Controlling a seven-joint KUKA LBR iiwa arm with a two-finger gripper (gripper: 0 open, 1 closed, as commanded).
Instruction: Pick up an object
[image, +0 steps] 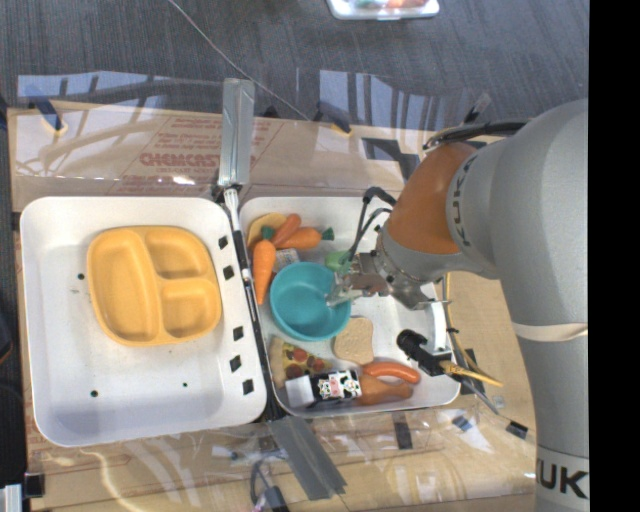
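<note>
My gripper (343, 288) hangs low in the right bin (440, 398), at the right rim of a teal bowl (303, 303). Nothing shows between its tips. Several toy carrots (264, 268) lie at the bin's back left, one of them along the left wall. A small green piece (335, 262) peeks out just behind the gripper. In front of the bowl lie a round tan cookie (353, 341), a hot dog (388, 378), a cow-patterned bottle (326, 387) and a pizza slice (297, 356). The arm hides the right side of this bin.
The left bin (60, 400) holds a yellow divided plate (153, 282) at its middle. A raised divider (243, 300) separates the two bins. Cardboard and clear plastic sheeting surround the bins.
</note>
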